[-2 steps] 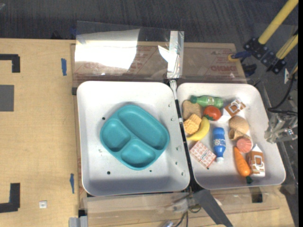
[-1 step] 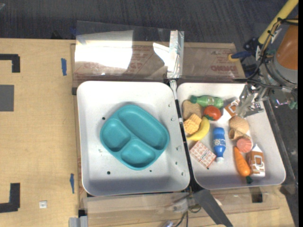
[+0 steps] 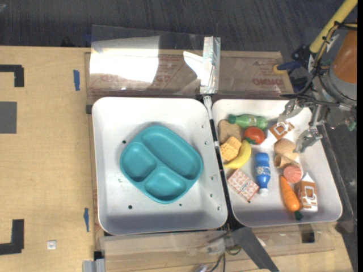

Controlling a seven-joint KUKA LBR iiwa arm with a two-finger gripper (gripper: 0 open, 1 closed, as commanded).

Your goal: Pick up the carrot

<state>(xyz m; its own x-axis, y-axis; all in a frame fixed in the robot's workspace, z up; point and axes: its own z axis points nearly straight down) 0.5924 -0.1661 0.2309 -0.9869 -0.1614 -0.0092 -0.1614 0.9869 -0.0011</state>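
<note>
pale wooden bench top [image 3: 39,169] carries two shallow white bins side by side, with clear plastic sheeting taped behind them. the left bin [image 3: 108,208] holds a teal divided plate [image 3: 161,162]. the right bin [image 3: 326,208] is crowded with toy food: a green bottle [image 3: 247,120], a tomato [image 3: 254,135], a banana [image 3: 240,156], a blue bottle [image 3: 262,171], a checked carton [image 3: 243,185] and a small box [image 3: 308,192]. the carrot [image 3: 290,194] lies near the bin's front right, just beside that box, orange and untouched. the gripper [image 3: 305,126] hangs over the bin's back right corner, fingers spread apart with nothing between them, well apart from the carrot.
</note>
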